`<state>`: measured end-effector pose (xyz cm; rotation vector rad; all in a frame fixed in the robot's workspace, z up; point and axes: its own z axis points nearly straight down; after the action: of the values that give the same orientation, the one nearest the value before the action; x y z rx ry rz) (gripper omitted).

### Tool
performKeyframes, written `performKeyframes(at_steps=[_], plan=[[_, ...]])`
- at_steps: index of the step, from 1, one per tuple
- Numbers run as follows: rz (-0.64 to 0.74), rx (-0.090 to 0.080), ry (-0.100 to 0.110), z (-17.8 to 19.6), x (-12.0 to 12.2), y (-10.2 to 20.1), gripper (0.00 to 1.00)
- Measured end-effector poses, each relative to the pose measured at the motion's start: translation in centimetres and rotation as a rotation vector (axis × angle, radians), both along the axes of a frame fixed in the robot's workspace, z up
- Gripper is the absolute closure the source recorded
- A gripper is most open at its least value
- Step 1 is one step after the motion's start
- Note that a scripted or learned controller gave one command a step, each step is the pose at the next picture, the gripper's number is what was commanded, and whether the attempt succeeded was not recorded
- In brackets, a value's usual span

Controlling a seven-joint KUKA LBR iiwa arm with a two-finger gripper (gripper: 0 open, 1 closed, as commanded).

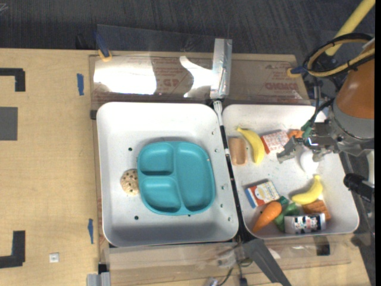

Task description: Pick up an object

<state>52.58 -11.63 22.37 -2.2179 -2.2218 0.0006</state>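
Can (304, 223) beside carrot (267, 215); claw (302, 149) above

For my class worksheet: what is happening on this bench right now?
A grey robot arm reaches in from the right, its gripper low over the right bin, near a red-and-white packet. That bin also holds two bananas, a carrot and a can. The left bin holds a teal divided plate and a cookie.

right bin (351, 216) | banana (254, 143) curving near top-left corner | second banana (310, 192) by right edge | carrot (267, 214) tilted at bottom edge | can (304, 222) lying on its side, bottom-right
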Motion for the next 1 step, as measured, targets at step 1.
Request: performKeyframes(at_steps=[1], plan=[[0.116,0.001,0.002,-4.03,3.03,4.08,0.00]])
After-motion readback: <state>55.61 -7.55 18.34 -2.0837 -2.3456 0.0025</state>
